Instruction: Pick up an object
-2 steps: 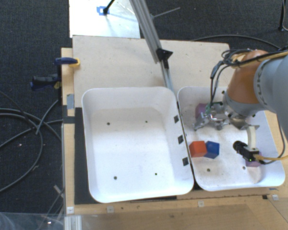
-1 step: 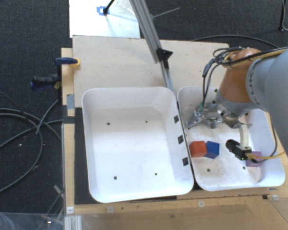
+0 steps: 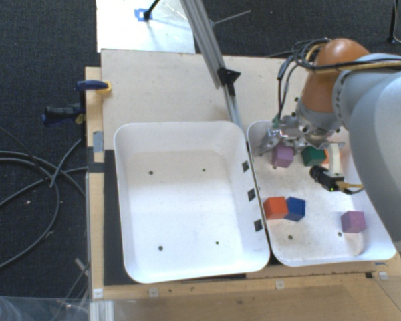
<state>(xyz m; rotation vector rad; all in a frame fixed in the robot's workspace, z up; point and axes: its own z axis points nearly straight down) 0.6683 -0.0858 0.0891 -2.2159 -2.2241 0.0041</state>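
in the right bin [image 3: 381, 249], near its back-left corner, we see a small purple block [image 3: 283, 156], matte and roughly cubic, so no long axis stands out; its faces sit slightly skewed to the bin walls. the gripper [image 3: 285, 136] sits just above it, touching or nearly so. we cannot tell how its fingers stand.

Blue clamp [image 3: 92, 85] on bench edge, black cables [image 3: 27, 172] on dark carpet, slanted metal pole [image 3: 210, 45]
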